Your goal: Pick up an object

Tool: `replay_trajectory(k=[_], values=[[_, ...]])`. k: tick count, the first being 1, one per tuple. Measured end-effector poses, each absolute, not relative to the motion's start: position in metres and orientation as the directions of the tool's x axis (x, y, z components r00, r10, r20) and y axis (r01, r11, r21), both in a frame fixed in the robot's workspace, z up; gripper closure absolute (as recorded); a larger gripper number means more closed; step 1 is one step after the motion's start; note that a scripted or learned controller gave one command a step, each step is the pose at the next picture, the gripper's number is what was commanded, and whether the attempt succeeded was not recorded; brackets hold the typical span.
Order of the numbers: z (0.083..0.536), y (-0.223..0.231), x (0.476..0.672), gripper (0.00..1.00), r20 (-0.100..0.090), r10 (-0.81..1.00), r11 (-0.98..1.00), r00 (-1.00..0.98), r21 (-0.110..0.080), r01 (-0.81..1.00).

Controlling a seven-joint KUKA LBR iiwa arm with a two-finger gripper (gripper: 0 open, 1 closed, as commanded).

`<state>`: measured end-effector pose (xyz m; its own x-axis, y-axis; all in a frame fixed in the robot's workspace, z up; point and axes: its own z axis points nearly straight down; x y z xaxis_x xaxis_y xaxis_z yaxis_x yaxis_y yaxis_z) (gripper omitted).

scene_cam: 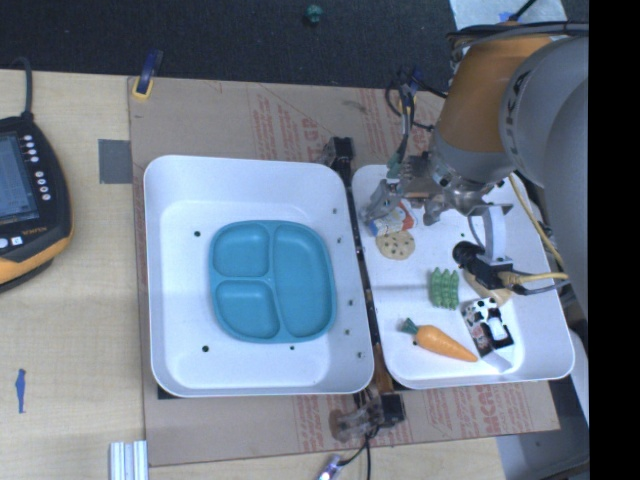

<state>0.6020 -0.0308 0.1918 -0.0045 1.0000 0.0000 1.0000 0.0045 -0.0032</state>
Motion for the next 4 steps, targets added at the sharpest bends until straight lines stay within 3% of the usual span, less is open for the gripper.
replay_trajectory(k=[1, 2, 3, 4], values=[[0.178, -0.098, 0.585, 0.0, 0.0, 1.0, 0.001, -0.001, -0.004, 1.0], [0.133, -0.14, 0.54, 0.0, -0.001, 1.0, 0.004, -0.004, -0.004, 1.0], [0.091, -0.127, 0.549, 0.0, 0.001, 1.0, 0.006, -0.006, -0.007, 1.0], [0.101, -0.128, 0.549, 1.0, 0.001, 1.0, 0.008, -0.008, -0.007, 1.0]])
